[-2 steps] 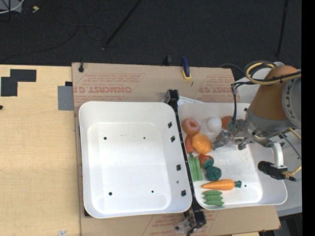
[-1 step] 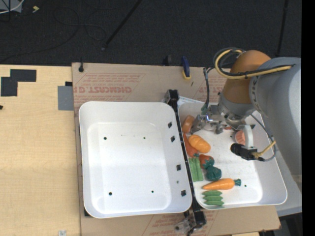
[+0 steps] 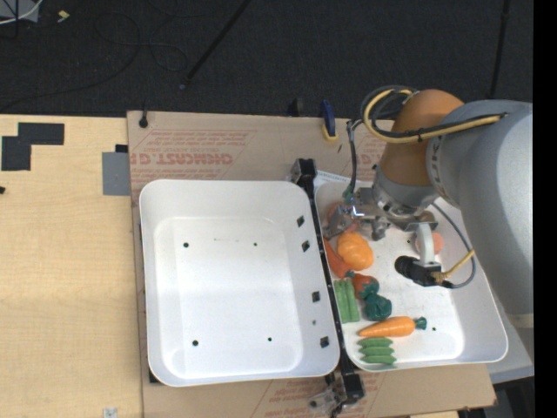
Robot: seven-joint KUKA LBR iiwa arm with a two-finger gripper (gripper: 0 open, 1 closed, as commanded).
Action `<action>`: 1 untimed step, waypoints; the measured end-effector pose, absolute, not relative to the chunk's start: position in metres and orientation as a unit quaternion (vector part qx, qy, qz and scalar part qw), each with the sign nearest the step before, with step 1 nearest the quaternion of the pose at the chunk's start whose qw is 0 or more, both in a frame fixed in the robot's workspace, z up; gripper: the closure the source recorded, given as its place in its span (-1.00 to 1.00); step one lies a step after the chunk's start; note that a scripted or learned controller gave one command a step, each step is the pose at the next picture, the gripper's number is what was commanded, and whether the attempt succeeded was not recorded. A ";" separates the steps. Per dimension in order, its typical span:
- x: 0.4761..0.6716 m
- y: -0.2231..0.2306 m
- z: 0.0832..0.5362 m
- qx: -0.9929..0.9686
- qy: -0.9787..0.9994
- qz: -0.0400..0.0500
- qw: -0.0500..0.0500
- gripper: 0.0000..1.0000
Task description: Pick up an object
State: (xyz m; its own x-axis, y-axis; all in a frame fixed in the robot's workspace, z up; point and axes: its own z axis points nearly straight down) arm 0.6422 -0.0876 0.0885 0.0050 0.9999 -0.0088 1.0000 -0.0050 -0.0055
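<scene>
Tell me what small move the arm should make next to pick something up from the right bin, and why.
Probably a short straight drop onto the orange fruit. The gripper sits just above it at the upper left of the right bin, and the view shows nothing between its fingers. The carrot and green pods lie farther off, so the fruit looks like the closest target.

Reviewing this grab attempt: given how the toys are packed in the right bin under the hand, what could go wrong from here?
1. The hand sits low over a tight cluster: the orange round toy touches neighbouring pieces, so a grasp may catch two items or none.
2. The green pod lies against the divider between the bins, leaving little room for a finger.
3. The cable loops into the right bin and might snag.
</scene>
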 end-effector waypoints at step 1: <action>0.592 -0.091 0.087 0.708 0.706 -0.002 -0.003 -1.00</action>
State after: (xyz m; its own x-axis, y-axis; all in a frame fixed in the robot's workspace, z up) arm 0.5924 -0.0914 0.0871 0.0018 1.0000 0.0010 1.0000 -0.0018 -0.0080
